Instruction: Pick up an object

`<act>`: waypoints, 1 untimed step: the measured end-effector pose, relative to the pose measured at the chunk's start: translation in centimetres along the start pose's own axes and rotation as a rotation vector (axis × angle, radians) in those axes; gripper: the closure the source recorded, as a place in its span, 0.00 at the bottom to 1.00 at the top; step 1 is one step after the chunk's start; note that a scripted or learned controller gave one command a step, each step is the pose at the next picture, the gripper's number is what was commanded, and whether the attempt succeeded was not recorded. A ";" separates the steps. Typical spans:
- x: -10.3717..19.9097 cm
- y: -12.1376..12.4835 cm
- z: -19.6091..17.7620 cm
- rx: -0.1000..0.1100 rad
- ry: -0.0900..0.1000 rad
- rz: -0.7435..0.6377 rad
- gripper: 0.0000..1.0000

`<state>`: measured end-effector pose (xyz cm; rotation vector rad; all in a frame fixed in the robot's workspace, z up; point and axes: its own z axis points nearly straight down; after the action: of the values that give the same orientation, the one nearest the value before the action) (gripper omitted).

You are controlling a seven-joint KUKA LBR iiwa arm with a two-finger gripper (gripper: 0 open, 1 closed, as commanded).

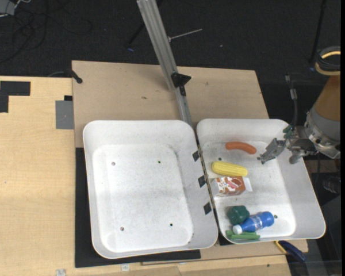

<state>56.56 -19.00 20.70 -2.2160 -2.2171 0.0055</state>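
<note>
Below my spread, unladen claw [280, 152]: one smooth sausage [241, 147], one knobbly corn cob [229, 168], one flat packet [229, 184], one blue bottle [256, 222].

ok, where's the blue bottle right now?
The blue bottle lies in the right bin, near its front edge, beside the dark green object and below the red-and-white packet.

Grey arm [325, 125] (orange band above) ending in dark metal gripper [282, 152].

I see the bench [40, 171], light wood, carrying two shallow white bins side by side: the right bin [302, 200] under my tool [282, 152], the left bin [103, 154] beyond.
</note>
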 end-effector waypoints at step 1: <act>0.8 0.6 5.1 0.000 0.000 -0.001 0.00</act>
<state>57.11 -18.21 15.57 -2.2146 -2.2181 0.0052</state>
